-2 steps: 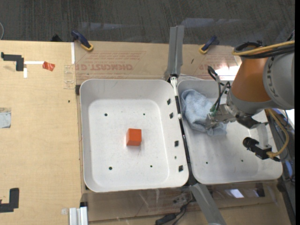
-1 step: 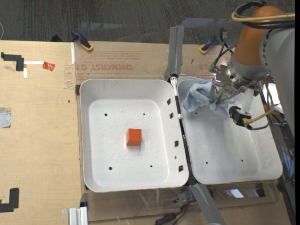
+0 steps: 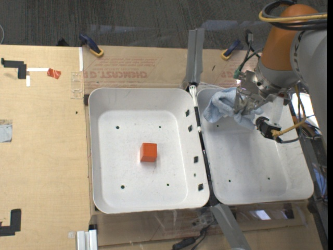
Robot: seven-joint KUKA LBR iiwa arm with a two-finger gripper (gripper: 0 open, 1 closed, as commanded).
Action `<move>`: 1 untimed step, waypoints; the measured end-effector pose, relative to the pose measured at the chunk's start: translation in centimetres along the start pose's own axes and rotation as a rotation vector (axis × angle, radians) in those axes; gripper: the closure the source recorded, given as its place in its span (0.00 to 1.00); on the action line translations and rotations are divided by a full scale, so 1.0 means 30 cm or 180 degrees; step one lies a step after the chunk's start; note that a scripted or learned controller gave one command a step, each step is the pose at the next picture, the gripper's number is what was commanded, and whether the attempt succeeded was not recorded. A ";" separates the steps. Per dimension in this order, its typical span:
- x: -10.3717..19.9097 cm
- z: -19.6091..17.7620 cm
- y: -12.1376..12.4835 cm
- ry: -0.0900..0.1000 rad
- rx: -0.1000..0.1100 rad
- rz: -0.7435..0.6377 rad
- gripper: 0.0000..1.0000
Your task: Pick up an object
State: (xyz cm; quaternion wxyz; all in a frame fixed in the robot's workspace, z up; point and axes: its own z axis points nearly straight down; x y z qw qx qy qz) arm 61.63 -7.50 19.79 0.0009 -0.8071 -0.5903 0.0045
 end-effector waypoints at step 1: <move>0.153 0.026 0.086 0.0007 -0.0007 -0.0230 1.00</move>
